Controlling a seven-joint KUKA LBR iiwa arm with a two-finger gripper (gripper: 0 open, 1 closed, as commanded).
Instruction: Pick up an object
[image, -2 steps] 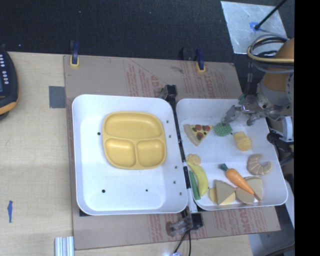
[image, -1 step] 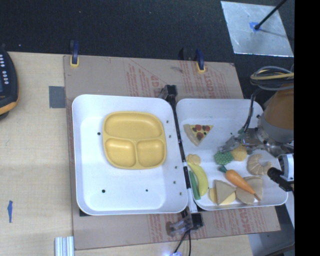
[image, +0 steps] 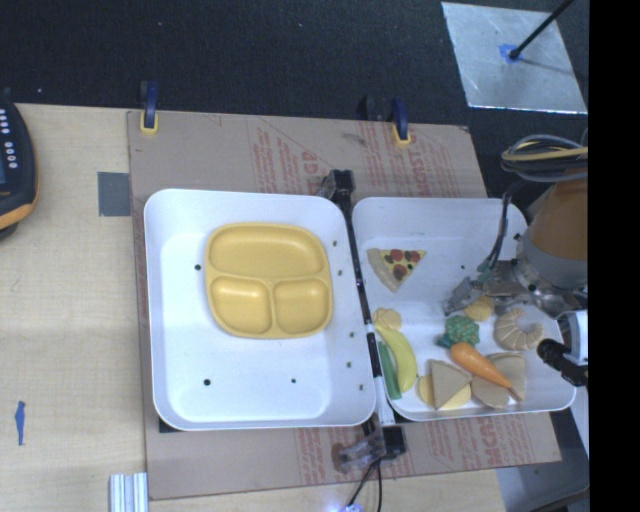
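The right bin (image: 450, 215) holds toy food: a pizza slice (image: 396, 265), a banana (image: 398, 350), a broccoli floret (image: 460, 330), a carrot (image: 480, 365), a tan wedge (image: 445, 385), a round bread slice (image: 503, 388), a ridged biscuit (image: 517, 328) and a small yellow piece (image: 481, 310). My gripper (image: 468, 297) is low inside this bin at its right middle, just above the broccoli and beside the yellow piece. I see nothing lifted. The arm's orange band (image: 560, 225) hangs over the bin's right wall.
The left bin (image: 160, 300) carries a yellow divided plate (image: 268, 278). A small beige item (image: 387, 319) lies by the banana's top end. Clamps (image: 400, 125) pin the cardboard under both bins. Cables (image: 545, 152) coil at the far right.
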